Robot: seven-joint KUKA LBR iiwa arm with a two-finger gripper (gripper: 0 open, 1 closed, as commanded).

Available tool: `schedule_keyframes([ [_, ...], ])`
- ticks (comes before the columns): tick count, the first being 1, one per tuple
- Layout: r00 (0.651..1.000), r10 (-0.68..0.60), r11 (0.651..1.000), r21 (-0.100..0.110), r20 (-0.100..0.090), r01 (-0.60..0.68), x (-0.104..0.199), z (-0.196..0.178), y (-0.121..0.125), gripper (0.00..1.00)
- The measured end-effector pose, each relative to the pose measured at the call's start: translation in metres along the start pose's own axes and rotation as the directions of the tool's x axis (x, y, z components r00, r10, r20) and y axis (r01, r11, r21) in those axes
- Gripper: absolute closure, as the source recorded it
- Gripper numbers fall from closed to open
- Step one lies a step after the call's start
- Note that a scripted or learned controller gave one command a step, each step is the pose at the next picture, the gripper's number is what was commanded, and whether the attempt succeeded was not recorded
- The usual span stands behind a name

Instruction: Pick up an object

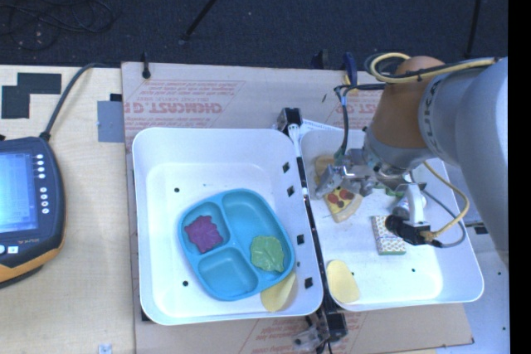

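My gripper (347, 181) is low in the right bin (448, 282), near its left wall. It sits right at the upper end of a toy pizza slice (342, 204), yellow with red spots. A tan piece (323, 169) lies just left of the gripper. A small patterned block (387, 235) lies to the right of the slice, and a pale yellow piece (342, 280) lies toward the bin's front. The wrist and cables hide how the gripper meets the slice.
The left bin (158, 178) holds a blue divided tray (236, 211) with a purple item (203, 233) and a green item (267, 253). A yellow piece (280, 294) lies by the tray's front corner. A handheld pendant (25, 199) lies on the bench at far left.
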State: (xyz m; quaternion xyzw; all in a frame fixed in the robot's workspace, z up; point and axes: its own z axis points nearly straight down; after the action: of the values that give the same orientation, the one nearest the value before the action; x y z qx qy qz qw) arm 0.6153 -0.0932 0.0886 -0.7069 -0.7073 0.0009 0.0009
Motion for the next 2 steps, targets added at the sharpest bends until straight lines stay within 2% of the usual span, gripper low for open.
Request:
schedule_keyframes([
  [1,1.0,0.003,1.0,-0.004,-0.001,-0.003,-0.001,-0.012,0.002,1.0],
  [2,1.0,-0.005,1.0,-0.007,-0.002,0.005,0.058,-0.104,-0.01,1.0],
])
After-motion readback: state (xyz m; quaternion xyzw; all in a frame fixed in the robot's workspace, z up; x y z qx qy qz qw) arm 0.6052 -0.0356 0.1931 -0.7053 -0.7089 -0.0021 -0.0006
